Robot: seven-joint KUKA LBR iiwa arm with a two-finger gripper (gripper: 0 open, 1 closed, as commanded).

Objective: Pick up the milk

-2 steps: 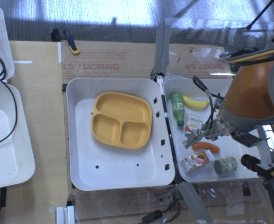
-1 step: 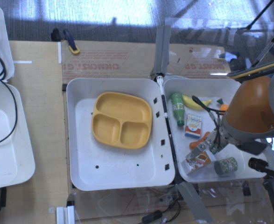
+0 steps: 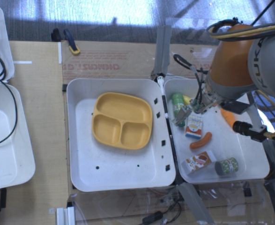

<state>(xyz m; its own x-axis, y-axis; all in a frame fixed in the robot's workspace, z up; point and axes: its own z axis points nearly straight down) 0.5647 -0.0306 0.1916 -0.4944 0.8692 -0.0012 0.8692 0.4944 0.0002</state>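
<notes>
The milk (image 3: 194, 125) is a small white carton with blue and orange print, lying in the right bin (image 3: 249, 172) near its left wall. My gripper (image 3: 193, 110) hangs just above the carton's far end, under the orange-banded wrist (image 3: 235, 55). From this angle the gripper looks close to the carton's top edge, and I cannot tell whether it touches it. Nothing appears lifted off the bin floor.
Around the milk lie a green bottle (image 3: 177, 102), a yellow item (image 3: 188, 99), a sausage (image 3: 200, 141), a brown-red carton (image 3: 198, 162), a can (image 3: 227, 166) and an orange carrot (image 3: 227, 117). The left bin (image 3: 81, 172) holds a yellow divided plate (image 3: 122, 121).
</notes>
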